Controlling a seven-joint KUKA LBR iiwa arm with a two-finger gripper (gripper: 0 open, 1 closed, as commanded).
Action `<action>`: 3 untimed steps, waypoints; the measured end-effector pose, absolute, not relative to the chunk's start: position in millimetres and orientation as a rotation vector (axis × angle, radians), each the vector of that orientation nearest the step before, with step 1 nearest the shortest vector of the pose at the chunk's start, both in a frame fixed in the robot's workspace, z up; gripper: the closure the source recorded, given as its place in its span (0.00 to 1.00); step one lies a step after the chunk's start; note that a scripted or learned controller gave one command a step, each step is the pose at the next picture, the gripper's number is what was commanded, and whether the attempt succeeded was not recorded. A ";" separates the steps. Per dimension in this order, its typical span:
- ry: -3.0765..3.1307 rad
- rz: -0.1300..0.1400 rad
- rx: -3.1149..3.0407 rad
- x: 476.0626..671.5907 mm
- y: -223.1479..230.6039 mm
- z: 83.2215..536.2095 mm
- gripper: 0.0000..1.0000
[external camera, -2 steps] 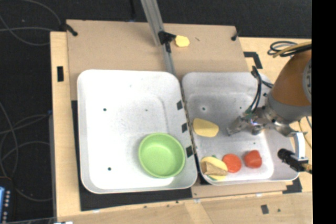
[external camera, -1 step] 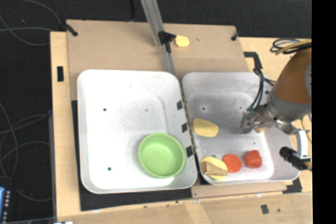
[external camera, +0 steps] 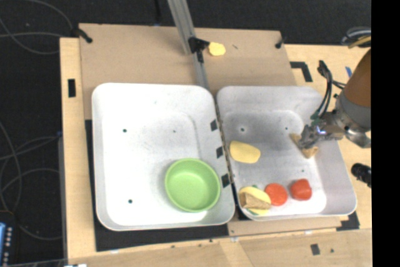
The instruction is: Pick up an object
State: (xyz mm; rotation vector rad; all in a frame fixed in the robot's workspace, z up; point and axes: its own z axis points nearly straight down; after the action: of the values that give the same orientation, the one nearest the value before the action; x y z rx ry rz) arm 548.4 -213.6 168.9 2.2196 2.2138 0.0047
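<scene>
My gripper [external camera: 307, 139] hangs low over the right side of the right bin [external camera: 269, 103], coming in from the right edge. A small tan object [external camera: 308, 151] lies directly at its tip, touching or nearly touching it. Further left in that bin rests a pale yellow lump [external camera: 244, 152]. Along the bin's front edge sit a yellow and tan item [external camera: 255, 199], an orange-red ball [external camera: 275, 193] and a red piece [external camera: 301, 189]. A green bowl [external camera: 192, 184] stands in the front of the left bin [external camera: 137, 115].
A grey metal pole [external camera: 178, 3] slants up from the bench behind the bins. A small yellow object [external camera: 217, 49] lies on the brown board next to the pole's base. Cables trail over the dark floor at left.
</scene>
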 end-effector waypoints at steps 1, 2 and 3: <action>2.221 0.006 2.211 559.4 -209.8 222.0 1.00; 2.223 0.006 2.211 564.4 -202.6 270.1 1.00; 2.225 0.004 2.213 565.5 -203.1 295.2 1.00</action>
State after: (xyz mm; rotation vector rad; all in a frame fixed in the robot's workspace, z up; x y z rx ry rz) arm 565.5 -203.1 295.2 2.2126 2.2247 0.0041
